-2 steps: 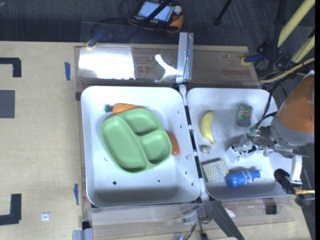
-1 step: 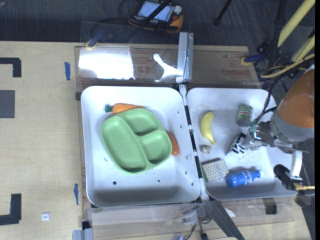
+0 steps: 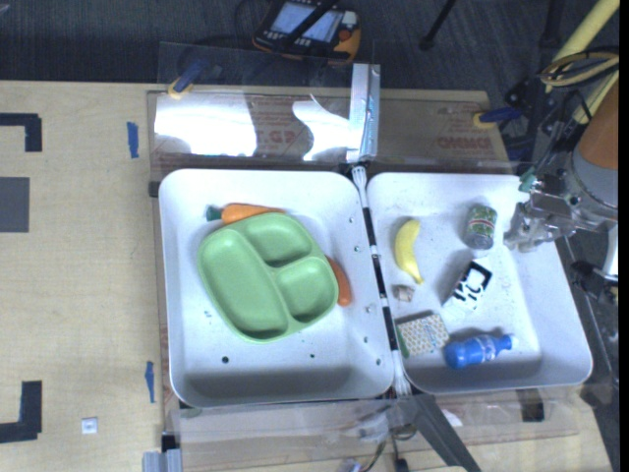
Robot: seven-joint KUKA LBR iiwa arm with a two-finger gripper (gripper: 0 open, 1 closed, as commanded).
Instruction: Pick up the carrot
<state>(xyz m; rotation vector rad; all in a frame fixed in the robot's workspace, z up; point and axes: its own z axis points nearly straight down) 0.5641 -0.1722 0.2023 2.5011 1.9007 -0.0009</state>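
In the left bin (image 3: 187,264), a green plate (image 3: 267,275) half-covers the carrot (image 3: 251,210); fingers' state unclear

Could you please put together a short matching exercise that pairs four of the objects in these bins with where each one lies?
Things:
1. carrot
2. banana
3. blue bottle
4. green can

Places:
A. front of the right bin
B. far side of the right bin, near the gripper
C. left bin, tucked behind the green divided plate
D. right bin, close to the wall shared with the left bin

Pairs: 1-C, 2-D, 3-A, 4-B
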